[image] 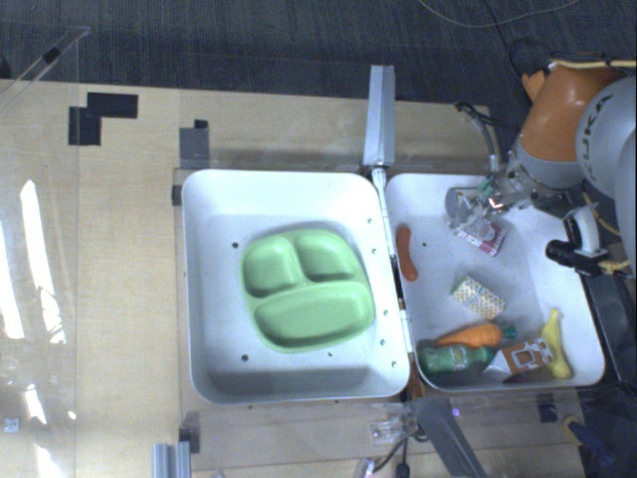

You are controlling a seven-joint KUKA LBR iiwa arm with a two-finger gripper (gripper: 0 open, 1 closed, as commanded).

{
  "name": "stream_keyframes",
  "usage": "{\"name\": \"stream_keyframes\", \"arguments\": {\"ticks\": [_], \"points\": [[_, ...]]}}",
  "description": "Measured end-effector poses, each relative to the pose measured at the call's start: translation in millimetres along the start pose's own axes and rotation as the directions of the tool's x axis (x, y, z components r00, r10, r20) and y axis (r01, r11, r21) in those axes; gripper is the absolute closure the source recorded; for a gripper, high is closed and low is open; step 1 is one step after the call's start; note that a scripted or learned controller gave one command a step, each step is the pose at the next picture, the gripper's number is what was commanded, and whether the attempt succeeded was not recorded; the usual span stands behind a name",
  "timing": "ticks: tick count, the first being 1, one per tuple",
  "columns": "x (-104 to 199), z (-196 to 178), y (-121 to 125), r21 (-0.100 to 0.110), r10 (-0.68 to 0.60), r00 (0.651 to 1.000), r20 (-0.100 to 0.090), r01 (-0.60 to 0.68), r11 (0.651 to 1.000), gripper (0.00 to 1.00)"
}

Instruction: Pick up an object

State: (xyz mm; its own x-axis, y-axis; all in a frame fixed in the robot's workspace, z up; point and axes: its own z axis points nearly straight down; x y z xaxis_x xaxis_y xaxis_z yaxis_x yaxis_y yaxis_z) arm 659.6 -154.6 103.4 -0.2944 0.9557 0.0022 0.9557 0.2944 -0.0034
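Gripper (476,217), its fingers spread open and empty, hangs over the right bin (557,202) well up from the carrot (470,336) (the likeliest pick, to my eye), so it should centre over that carrot, drop low, then close squarely.

Left bin (199,297) holds a green divided tray (307,289). Right bin (537,267) holds a hot dog (405,253), carrot (470,337), banana (555,345). The gripper (476,217) sits at the bin's upper part.
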Motion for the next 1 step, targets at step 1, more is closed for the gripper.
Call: {"name": "stream_keyframes", "arguments": {"ticks": [1], "points": [[24.9, -106.2, 19.1, -0.012, 0.006, 1.000, 0.006, -0.006, 1.000, 1.00]]}}
